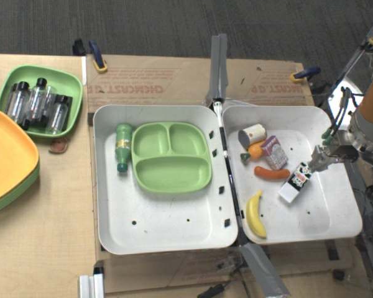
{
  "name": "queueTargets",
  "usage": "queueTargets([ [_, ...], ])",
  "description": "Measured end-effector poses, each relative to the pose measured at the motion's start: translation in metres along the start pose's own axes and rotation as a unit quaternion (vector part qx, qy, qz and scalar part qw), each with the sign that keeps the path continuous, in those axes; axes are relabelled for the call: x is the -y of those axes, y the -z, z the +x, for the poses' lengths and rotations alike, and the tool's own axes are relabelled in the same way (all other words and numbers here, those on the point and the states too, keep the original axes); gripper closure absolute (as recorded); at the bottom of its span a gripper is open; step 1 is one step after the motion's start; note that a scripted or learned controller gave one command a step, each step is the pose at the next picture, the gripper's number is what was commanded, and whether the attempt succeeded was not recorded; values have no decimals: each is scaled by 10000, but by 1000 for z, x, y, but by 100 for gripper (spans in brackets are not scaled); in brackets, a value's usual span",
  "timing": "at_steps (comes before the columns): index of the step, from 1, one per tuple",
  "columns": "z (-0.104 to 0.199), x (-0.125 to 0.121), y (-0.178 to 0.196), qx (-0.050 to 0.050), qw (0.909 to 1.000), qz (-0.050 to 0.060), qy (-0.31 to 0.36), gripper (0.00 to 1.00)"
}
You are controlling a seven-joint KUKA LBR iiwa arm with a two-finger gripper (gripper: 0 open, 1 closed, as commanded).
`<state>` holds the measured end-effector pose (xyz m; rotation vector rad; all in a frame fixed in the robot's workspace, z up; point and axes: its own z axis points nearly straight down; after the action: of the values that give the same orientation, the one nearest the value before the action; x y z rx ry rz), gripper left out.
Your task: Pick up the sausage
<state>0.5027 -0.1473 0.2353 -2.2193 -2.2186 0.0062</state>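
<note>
**Desk:** Where is the sausage?

**Me:** I see the sausage (271,173) lying flat on the floor of the right bin (336,225), left of middle, its length running left to right. Just beyond it, on the far side, a small purple carton (274,152) stands almost touching it. An orange carrot piece (253,152) sits to the carton's left, and a white cup (252,133) lies on its side a little farther back.

**Desk:** And to the right?

**Me:** A black-and-white milk carton (294,182) lies tilted just beside the sausage's right end. A banana (256,215) lies nearer, toward the bin's left wall.

**Desk:** Gripper?

**Me:** The gripper (315,162) hangs right of the sausage, close above the milk carton's far end. I cannot tell how it is set; nothing shows in its grasp.

**Desk:** The other bin?

**Me:** The left bin (168,228) bears a green divided plate (171,156), with a green bottle (123,146) lying along its left.
</note>
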Motion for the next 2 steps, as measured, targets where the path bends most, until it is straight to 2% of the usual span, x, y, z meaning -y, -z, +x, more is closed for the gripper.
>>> queueTargets([
  [1, -1, 0, 8, 4, 10000, 9, -13, 100],
  [2, -17, -58, -127, -2, 9911, -15, -1328, 100],
])
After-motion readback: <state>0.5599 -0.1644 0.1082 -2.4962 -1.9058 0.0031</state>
